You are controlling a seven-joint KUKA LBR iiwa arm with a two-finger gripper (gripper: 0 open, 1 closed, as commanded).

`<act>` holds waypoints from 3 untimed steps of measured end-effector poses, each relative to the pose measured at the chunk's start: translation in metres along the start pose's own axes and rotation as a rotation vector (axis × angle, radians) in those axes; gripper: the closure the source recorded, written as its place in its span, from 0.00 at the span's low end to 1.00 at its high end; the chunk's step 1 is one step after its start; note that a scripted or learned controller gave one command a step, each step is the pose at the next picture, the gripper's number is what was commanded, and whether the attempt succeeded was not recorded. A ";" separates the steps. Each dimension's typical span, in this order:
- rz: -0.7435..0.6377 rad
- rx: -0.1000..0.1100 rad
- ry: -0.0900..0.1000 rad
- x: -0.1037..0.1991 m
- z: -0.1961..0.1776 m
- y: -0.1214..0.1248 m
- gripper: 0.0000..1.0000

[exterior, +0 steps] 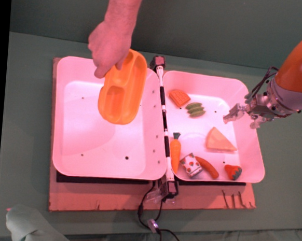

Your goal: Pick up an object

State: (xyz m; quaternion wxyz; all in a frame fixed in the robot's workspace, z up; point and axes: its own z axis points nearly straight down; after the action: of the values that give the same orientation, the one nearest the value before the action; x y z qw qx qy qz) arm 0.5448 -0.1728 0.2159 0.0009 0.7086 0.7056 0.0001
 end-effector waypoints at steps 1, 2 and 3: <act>0.000 0.000 0.000 0.000 0.000 0.000 0.00; 0.002 0.006 0.000 -0.011 0.051 -0.005 0.00; -0.001 0.002 0.005 -0.012 0.093 0.003 0.00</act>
State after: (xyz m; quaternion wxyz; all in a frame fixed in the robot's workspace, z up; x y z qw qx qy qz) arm 0.5474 -0.1848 0.1231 -0.0015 0.7082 0.7061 0.0010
